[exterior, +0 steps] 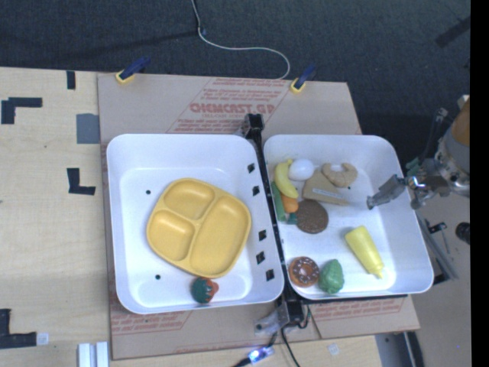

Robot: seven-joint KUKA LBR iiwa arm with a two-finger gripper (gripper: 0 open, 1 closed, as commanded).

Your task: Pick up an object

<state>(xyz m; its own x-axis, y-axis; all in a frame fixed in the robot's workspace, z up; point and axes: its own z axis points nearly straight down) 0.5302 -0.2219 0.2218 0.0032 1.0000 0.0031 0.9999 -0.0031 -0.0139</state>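
1. Wooden bench with a cardboard sheet (pixel 229 105) on it, dark carpet behind, and a thin white cable (pixel 229 44) snaking across the floor. Two white bins sit side by side on the cardboard.
2. The gripper (pixel 386 192) pokes in from the right, hanging over the right edge of the right bin (pixel 397 277). Can't tell how its tip is set from this angle, and I see nothing held in it.
3. Stuff closest to it: the yellow corn-looking piece (pixel 365 251) lies just below and a bit inward of the tip.
4. Further in from the tip: a tan pretzel-ish thing (pixel 339 175) on a brown slab (pixel 328 196), a white egg (pixel 301 169), a banana (pixel 284 179), and a round brown cookie (pixel 312 217).
5. Down at the near rim, well away from the tip: a sprinkled donut (pixel 304 270) touching a green lump (pixel 332 276).
6. Way across, the left bin (pixel 126 205) has a yellow divided plate (pixel 199 226) and a small red-green thing (pixel 204 289) just below it.
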